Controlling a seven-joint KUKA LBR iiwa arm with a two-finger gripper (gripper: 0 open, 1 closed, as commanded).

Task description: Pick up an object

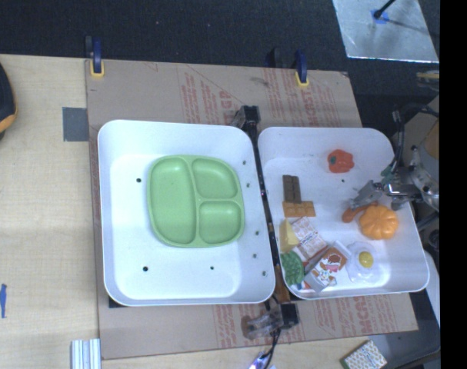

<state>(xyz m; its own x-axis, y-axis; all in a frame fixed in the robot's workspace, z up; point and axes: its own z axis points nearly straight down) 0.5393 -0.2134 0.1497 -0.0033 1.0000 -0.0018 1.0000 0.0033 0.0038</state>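
The hand (369, 196) looks parted just above the toy pumpkin (378, 222), probably light, hard, slippery; gripping across its middle seems safest.

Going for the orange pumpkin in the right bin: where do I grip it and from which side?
Grip the orange pumpkin across its round middle, coming straight down from above. It sits apart from the fried egg, but the gripper and a small orange piece crowd its upper left.
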